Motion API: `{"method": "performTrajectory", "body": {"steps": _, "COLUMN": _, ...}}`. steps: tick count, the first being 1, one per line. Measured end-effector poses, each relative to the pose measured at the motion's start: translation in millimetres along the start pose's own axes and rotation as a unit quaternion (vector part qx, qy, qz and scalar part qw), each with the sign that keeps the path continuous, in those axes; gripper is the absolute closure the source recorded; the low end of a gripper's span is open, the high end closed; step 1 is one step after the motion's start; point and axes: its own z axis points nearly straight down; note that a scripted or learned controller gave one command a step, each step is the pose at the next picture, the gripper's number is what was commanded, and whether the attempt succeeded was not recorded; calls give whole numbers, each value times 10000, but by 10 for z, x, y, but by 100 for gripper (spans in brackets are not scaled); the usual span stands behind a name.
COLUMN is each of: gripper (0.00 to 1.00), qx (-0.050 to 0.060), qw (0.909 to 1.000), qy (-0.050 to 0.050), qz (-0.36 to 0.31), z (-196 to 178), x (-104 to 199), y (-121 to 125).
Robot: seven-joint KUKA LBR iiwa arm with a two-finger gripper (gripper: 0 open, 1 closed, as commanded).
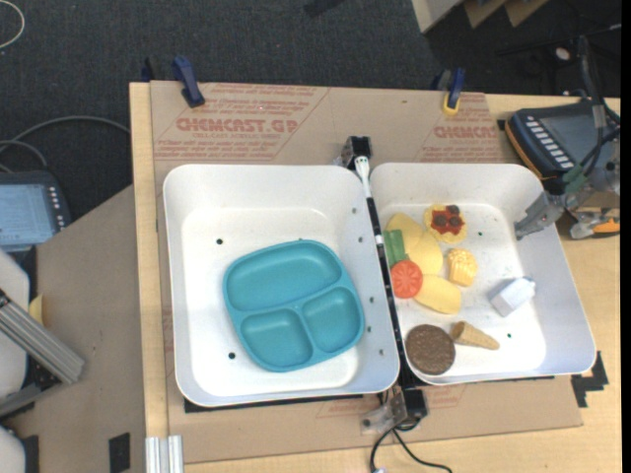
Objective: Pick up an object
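The right bin point(567, 308) holds several toy foods. A yellow tart with red berries point(446, 221) lies at the back, with a pale yellow piece point(424, 251) and a green piece point(396, 246) in front of it. A red tomato point(406, 280), a small yellow cube point(460, 266) and a yellow oval piece point(440, 297) crowd the middle. At the front lie a brown round cookie point(431, 349) and a tan cone point(476, 337). A grey-white block point(511, 295) rests apart on the right.
The left bin point(192, 264) carries a teal divided plate point(290, 304). A grey metal piece point(537, 215) sits at the right bin's far right rim. A pendant with cables point(552, 138) lies on the bench beyond it.
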Motion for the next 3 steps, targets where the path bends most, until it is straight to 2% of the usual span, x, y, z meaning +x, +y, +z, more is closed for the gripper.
{"method": "performTrajectory", "body": {"steps": 1, "gripper": 0, "qx": 10, "qw": 10000, "qy": 13, "qz": -23, "z": -184, "x": 695, "y": -76}}
{"method": "performTrajectory", "body": {"steps": 2, "gripper": 0, "qx": 53, "qw": 10000, "qy": 12, "qz": 17, "z": 923, "x": 432, "y": -205}}
{"method": "performTrajectory", "body": {"steps": 3, "gripper": 0, "qx": -17, "qw": 10000, "qy": 5, "qz": -21, "z": 117, "x": 1006, "y": -481}}
